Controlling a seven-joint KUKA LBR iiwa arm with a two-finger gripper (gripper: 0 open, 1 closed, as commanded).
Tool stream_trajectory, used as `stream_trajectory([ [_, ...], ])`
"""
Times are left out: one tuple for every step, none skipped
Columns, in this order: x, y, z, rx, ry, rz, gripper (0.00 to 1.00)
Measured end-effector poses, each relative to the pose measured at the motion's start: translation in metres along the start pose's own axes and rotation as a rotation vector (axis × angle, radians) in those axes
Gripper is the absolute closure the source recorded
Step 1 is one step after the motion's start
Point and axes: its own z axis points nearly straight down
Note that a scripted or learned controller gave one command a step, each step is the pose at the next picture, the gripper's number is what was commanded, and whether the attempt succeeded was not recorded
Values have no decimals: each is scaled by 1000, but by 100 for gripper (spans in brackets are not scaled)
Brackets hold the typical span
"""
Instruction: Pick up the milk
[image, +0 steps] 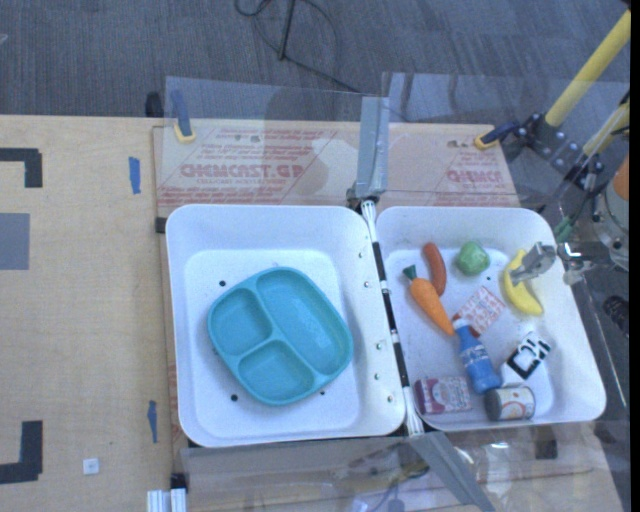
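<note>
Hovering over the right side of the right bin (560, 225), the gripper (543, 260) is hanging just above the top end of the banana (524, 292); from this slanted overhead view, I cannot tell whether it is open or closed, and nothing is showing as held. The milk (528, 357), which I am taking to be the small black-and-white patched carton, is lying in the same bin, nearer the camera than the banana and apart from the gripper. It is sitting just beside the blue bottle (476, 360) and close to the can (510, 402).

Judging by this, the arm is only approaching, and the grasp is not yet begun. The next move is calling for a shift along the bin's right side toward the camera, past the banana, then a descent centred on the carton, taking care that the bottle and can are not getting nudged or caught instead. The left bin (190, 300) is carrying the teal divided tray (280, 335) and is playing no part.
</note>
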Motion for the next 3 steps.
stream_trajectory([
  [2,-42,95,-4,8,8,0],
  [3,-82,101,-20,3,-71,0],
  [-4,-78,87,-38,-11,-62,100],
])
